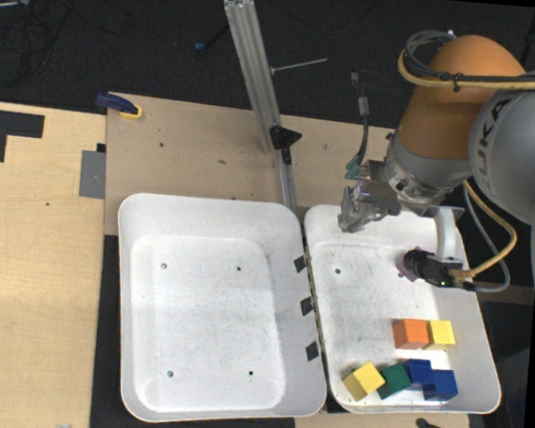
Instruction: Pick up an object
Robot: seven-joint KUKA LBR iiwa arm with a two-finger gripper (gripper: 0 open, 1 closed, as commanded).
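**Grey arm hangs over the right bin's far end**

Grey and orange, the arm comes in from the right, and we see its tool poised above the far left corner of the right bin. We cannot tell how the tool is set, apart or together, from this angle. Nothing shows in its grip.

We find the blocks clustered at the near end of that same bin, well apart from the tool. An orange block sits touching a yellow block. Nearer to us, another yellow block lies tilted, just beside a green block, with a blue block on the green one's right.

To the left, the left bin rests on the wooden tabletop, side by side with its neighbour. A slanted metal rail rises behind the bins
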